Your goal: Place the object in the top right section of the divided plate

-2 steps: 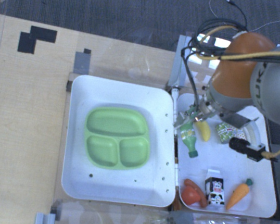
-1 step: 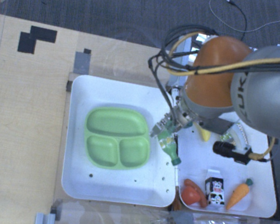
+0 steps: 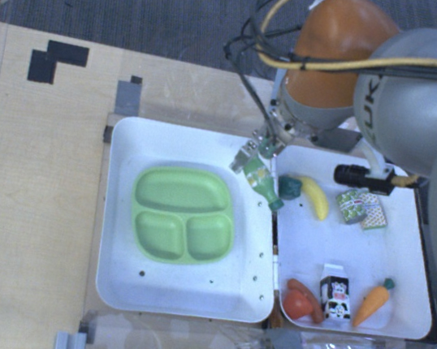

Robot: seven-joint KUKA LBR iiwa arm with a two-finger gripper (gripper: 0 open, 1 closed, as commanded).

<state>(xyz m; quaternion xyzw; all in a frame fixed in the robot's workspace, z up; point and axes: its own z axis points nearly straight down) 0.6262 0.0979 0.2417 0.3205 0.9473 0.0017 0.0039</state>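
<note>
Camera view: green bottle in tool slants, lower end pointing lower-right.

We see two bins side by side on the desk. The left bin holds a divided plate near its middle. The right bin holds a banana toward the back, a small carton to its right, and a tomato, a toy cow and a carrot along the front. A bottle lies over the shared wall, under the tool.

One fixed camera looks down at a slant on both bins; arm enters right.
</note>
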